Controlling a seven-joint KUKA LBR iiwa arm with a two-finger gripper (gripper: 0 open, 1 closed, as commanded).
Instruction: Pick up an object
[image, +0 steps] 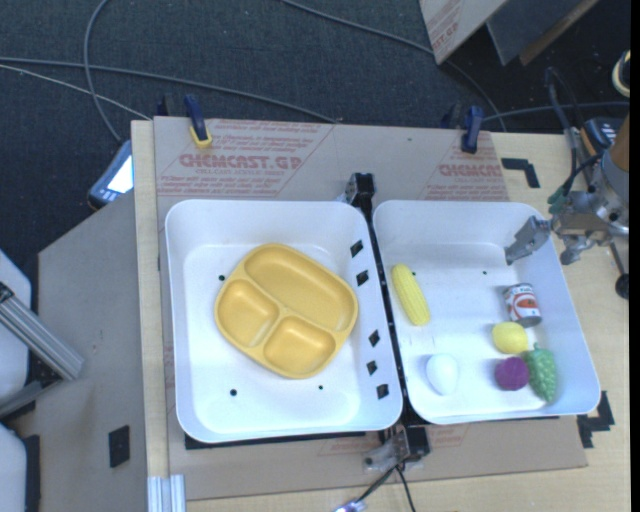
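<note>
The right bin (470, 232) holds a yellow corn cob (410, 294), a small red-and-white can (521, 303), a yellow lemon (511, 337), a purple fruit (512, 373), a green grape bunch (543, 372) and a white egg (441, 373). My gripper (549, 244) hangs over the bin's far right rim, up and to the right of the can. Its two grey fingers (525, 240) stand apart, open, with nothing between them.
A yellow divided plate (287, 309) lies in the left bin (190, 300). A black divider strip (372, 300) runs between the bins. Blue-and-yellow clamps (198, 122) hold the cardboard at the back. Cables cross the dark floor behind the bench.
</note>
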